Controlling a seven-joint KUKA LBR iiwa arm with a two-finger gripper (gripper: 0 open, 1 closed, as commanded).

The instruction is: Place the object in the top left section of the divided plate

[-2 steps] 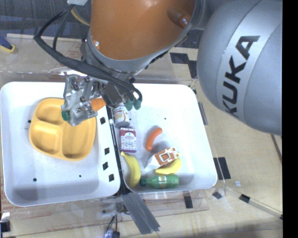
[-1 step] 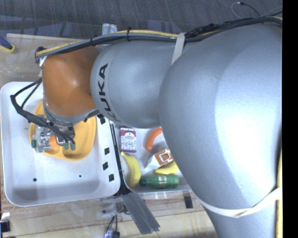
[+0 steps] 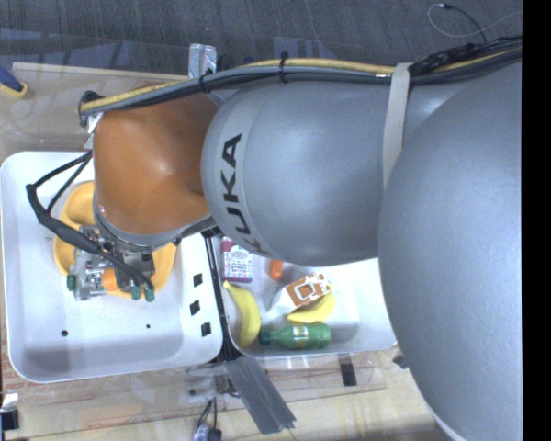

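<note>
The claw [image 3: 110, 281] hangs over the yellow plate [image 3: 73, 211] in the left bin [image 3: 37, 338] (poised for placing); I cannot tell its grip.

The arm [image 3: 349, 154] covers the centre and right of the frame and hides the upper part of both bins. In the left bin [image 3: 37, 356] the gripper [image 3: 110, 278] sits low over the yellow plate [image 3: 73, 211], blocking most of it; only the plate's left edge shows. The left and bottom of that bin's floor lie bare, a wide open strip along the lower left of the frame. The right bin [image 3: 372, 333] is crowded at lower centre: a banana [image 3: 246, 312], a green bottle [image 3: 297, 336], a packet [image 3: 236, 263] and an orange-and-white item [image 3: 309, 289] lie close together, with little bare floor between them.
</note>
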